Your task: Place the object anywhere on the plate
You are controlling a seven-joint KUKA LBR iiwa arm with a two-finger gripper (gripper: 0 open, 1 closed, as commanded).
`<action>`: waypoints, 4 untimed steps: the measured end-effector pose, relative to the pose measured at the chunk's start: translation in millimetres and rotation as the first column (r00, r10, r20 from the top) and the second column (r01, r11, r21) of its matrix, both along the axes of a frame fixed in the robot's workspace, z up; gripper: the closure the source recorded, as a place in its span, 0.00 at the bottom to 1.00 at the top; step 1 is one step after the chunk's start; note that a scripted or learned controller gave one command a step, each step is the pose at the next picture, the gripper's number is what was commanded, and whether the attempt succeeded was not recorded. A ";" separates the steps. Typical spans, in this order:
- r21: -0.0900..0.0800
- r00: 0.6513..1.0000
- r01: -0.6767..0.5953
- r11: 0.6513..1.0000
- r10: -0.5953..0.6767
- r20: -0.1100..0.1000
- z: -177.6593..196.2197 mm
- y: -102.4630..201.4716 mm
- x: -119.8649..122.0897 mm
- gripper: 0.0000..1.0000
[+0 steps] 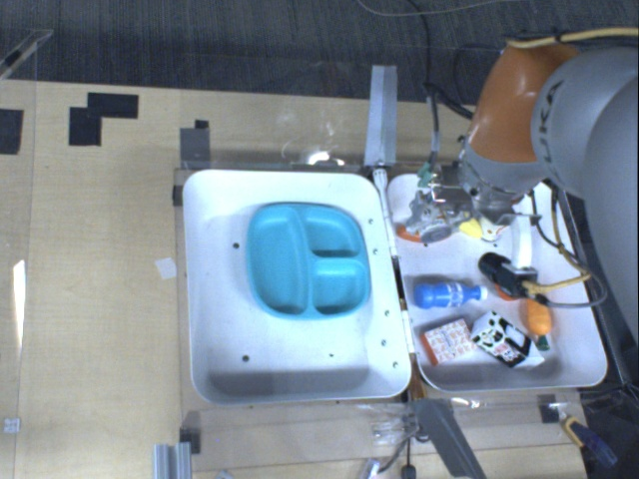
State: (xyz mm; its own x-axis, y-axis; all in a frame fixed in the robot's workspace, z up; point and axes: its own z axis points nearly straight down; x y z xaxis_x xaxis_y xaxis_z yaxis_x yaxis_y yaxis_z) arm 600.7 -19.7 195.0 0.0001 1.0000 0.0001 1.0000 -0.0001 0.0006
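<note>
Plate (305,259) sits in left bin (215,357); tan bench (90,297) around.

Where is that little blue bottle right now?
The blue bottle lies on its side in the right bin, below the gripper and just above a red-and-white card.

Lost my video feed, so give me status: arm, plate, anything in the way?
Gripper low in right bin, among the items. Blue plate sits in left bin, nothing on it. Bin walls stand between them.
</note>
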 end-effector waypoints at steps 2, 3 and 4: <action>0.000 0.996 0.084 0.996 -0.084 0.000 9.3 107.5 3.0 0.00; -0.001 0.999 0.032 1.000 -0.032 -0.002 -11.6 112.7 -16.3 0.00; -0.001 1.000 -0.001 1.000 0.001 -0.003 -11.8 109.4 -19.3 0.00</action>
